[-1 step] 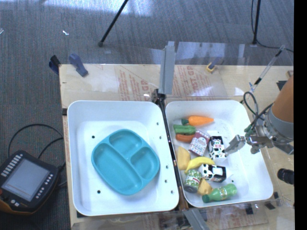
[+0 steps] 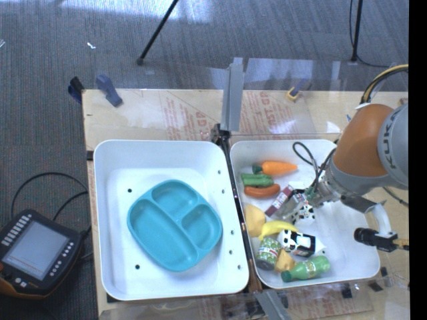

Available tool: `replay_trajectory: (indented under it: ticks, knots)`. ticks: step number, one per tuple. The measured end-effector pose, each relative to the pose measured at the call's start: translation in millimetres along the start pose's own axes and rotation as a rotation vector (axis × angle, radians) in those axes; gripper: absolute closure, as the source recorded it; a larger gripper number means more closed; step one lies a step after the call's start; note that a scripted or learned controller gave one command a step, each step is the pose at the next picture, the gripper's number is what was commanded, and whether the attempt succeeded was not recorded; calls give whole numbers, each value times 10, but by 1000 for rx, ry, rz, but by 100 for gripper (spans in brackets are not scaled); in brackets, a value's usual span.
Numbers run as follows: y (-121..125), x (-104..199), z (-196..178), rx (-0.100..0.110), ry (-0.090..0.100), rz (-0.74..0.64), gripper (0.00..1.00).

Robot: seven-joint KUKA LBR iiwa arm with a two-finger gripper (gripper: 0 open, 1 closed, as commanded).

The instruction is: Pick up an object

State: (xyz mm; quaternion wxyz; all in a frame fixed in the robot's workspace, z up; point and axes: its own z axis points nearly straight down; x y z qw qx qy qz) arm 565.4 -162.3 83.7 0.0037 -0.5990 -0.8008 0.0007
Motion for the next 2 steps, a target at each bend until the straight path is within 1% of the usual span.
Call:
replay_trajectory:
  ticks: [1,2]
  knots:
    - [-4,-21,-72,2,2,7,100]
    - [-386,561,-1703,1,-2,56,100]
